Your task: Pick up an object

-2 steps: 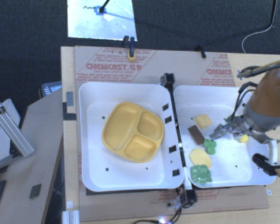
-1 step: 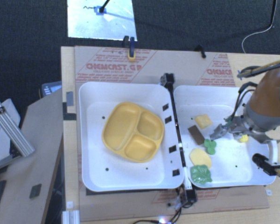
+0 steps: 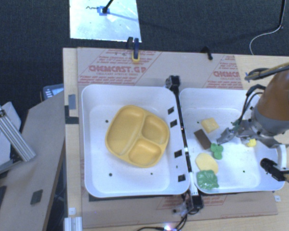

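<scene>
Objects for picking lie scattered in the right-hand white bin, while the left-hand white bin carries a yellow divided tray resting at a slant near its middle. Both bins sit side by side on the table, over a brown sheet printed with red lettering, with a row of black clips along the seam between them. Just right of that seam, a small dark brown block lies beside a pale yellow block; below these sit a small green piece, a pale yellow rounded piece and a larger green piece near the bin's front edge. Farther right, the tool hangs low over the bin, close to the small green piece and with nothing seen between its fingers; whether they are spread or closed cannot be told. A small bright yellow object shows just beside the wrist. The grey arm with its orange band reaches in from the right.
</scene>
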### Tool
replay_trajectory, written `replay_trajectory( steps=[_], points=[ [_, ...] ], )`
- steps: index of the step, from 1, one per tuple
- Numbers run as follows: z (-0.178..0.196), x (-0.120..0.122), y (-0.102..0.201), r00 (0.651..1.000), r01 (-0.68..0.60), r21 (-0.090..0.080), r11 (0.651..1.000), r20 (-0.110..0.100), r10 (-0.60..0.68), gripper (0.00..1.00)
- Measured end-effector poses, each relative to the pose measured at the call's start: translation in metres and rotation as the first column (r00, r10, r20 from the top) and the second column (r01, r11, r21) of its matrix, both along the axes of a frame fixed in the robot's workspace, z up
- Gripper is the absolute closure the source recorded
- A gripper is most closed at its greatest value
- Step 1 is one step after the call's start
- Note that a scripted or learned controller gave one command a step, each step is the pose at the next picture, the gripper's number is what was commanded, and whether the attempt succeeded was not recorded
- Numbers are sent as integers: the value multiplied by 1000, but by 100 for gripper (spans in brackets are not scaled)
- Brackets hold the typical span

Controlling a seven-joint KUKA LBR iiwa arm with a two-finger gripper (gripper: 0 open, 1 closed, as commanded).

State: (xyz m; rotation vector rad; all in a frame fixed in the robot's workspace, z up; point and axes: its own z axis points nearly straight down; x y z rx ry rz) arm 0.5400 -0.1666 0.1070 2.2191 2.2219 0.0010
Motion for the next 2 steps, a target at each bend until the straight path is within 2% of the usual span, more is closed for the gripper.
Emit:
replay_trajectory(
  steps=[2],
  points=[
    [0,0,0,1000,0,0,1000,0,0,0]
  ],
)
